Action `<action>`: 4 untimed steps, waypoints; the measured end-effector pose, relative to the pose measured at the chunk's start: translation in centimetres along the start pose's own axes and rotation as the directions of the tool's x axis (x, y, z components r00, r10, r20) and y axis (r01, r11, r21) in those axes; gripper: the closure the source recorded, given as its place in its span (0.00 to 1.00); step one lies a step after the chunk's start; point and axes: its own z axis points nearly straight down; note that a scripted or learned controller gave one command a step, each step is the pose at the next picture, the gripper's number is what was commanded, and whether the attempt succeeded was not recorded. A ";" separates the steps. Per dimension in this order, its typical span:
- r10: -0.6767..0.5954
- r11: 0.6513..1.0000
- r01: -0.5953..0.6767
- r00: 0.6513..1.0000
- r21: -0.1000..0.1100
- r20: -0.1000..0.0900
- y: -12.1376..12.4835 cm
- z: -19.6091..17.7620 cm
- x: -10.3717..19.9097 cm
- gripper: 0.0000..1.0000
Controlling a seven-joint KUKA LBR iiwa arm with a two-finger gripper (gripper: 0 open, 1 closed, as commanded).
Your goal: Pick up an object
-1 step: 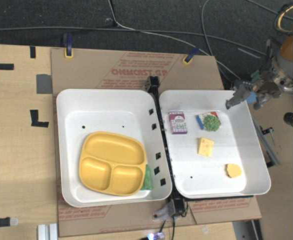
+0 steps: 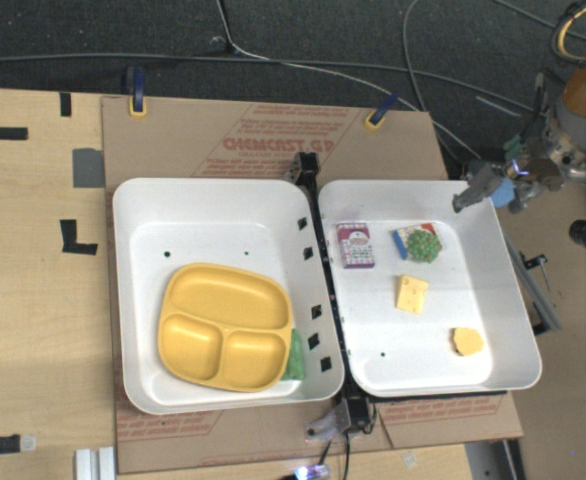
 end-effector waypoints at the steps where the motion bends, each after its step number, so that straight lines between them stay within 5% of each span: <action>1: 0.000 1.000 0.000 1.000 0.003 0.000 -1.0 5.4 0.4 0.00; 3: -0.001 1.000 0.001 1.000 0.002 0.000 -0.3 16.1 0.4 0.00; 4: -0.001 1.000 0.001 1.000 0.001 0.001 -0.3 14.8 0.4 1.00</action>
